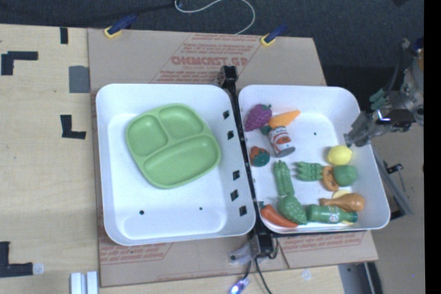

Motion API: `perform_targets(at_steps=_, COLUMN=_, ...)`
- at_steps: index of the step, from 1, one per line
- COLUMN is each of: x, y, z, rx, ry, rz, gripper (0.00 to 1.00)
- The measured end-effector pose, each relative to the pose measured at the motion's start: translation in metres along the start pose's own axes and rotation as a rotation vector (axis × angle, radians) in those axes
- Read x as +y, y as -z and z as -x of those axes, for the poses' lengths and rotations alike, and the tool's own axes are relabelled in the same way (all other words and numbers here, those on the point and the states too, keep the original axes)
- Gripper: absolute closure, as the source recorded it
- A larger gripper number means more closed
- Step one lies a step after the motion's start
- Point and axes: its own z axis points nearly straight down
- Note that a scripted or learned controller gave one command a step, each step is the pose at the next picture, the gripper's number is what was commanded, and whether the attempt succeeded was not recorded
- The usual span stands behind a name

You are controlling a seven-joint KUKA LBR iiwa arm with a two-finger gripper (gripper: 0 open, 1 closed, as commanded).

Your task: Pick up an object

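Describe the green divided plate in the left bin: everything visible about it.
The green divided plate looks like matte light-green plastic, with rounded corners and three compartments: two small ones toward the far side, one large one nearer the camera. All three are bare. It lies flat, turned somewhat askew to the bin's edges, on the floor of the left bin, in its far half. Nothing else touches it.

Plate (173, 145) in left bin (110, 107); toys (303, 175) in right bin (344, 101).

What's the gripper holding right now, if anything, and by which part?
Nothing visible. The gripper sits at the right bin's right rim, just above the yellow lemon, with no object seen between its fingers.
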Motion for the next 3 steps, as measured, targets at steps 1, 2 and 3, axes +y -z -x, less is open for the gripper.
perform_targets(at_steps=1, x=0.002, y=0.087, z=-0.083, rx=-0.001, ry=0.012, rz=0.019, gripper=1.0)
perform_targets(at_steps=2, x=0.028, y=0.151, z=-0.165, rx=-0.001, ry=0.012, rz=0.019, gripper=1.0)
perform_targets(at_steps=3, x=-0.001, y=0.147, z=-0.157, rx=-0.002, ry=0.002, rz=0.01, gripper=1.0)
